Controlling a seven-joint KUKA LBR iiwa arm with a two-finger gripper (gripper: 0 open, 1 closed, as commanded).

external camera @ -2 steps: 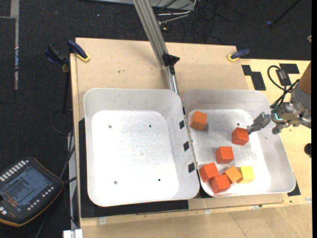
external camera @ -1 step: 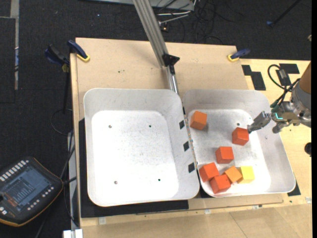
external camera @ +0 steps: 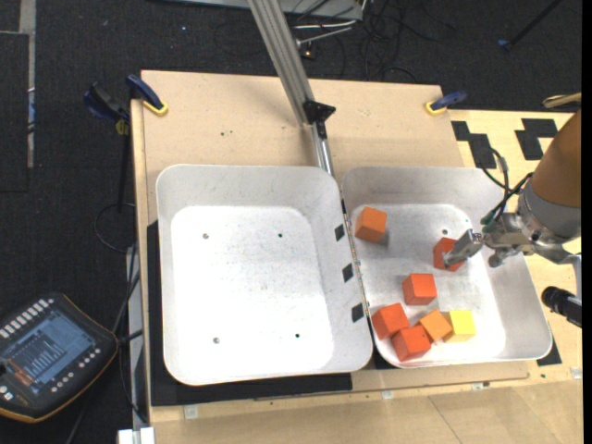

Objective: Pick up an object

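Observation:
The right bin [external camera: 524, 327] holds several small blocks. An orange cube [external camera: 371, 224] lies near its upper left. A red-orange cube [external camera: 420, 289] sits mid-bin. Along the front edge cluster two red cubes [external camera: 389, 319] [external camera: 412, 342], an orange cube [external camera: 436, 326] and a yellow cube [external camera: 462, 323]. My gripper [external camera: 468, 246] reaches in from the right, low over the bin's right half. A red block [external camera: 445, 252] is right at its tip and partly covered by it. I cannot make out whether the block is held or only touched.
The left bin [external camera: 166, 192] adjoins the right one along a shared rim. A metal pole [external camera: 287, 54] slants in from the top toward the bins' junction. A teach pendant [external camera: 46, 354] lies at lower left, off the bench. Clamps [external camera: 148, 95] hold the board's back corners.

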